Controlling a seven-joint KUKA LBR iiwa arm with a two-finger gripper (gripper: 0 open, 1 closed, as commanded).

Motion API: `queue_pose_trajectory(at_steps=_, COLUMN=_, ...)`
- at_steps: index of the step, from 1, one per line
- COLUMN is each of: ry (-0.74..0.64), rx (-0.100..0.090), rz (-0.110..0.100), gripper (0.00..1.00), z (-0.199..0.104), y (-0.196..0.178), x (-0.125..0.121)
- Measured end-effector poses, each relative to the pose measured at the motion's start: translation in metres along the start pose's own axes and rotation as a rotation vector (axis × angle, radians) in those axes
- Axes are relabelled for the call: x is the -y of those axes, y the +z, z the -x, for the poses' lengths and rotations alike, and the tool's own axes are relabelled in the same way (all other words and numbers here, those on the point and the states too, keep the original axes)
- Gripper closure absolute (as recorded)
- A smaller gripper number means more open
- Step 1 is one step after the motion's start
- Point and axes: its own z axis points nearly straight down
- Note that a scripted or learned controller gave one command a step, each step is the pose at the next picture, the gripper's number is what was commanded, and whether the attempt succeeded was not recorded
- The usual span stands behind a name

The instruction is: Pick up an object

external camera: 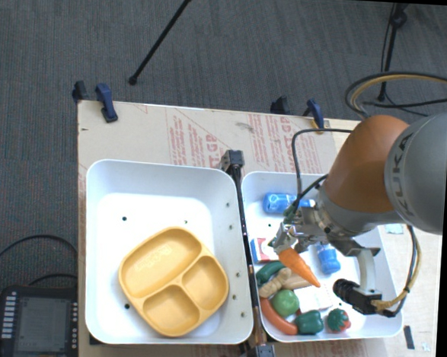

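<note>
My gripper (290,236) hangs low over the middle of the right bin (389,296), under the orange wrist band. An orange toy carrot (300,268) lies just below and in front of it, its thick end close to the gripper tip; I cannot tell whether they touch. Around it lie a blue can (278,203), a smaller blue piece (328,260), a dark green piece (268,272), a beige piece (273,285), a round green fruit (284,302), a red chili (276,320), a green pepper (310,322) and a red and green berry (339,319).
The left bin (115,197) holds a yellow divided plate (174,281). A red and white card (260,250) lies by the right bin's left wall. The arm's black cable fitting (356,295) sits low over the right bin's front right. Blue clamps (106,101) grip the bench's back edge.
</note>
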Motion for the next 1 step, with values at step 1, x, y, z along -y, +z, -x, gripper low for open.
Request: queue_pose_trajectory(at_steps=1, ry=0.0, rx=-0.001, rz=-0.002, gripper=1.0, z=-0.0002, y=-0.0088, x=-0.0009)
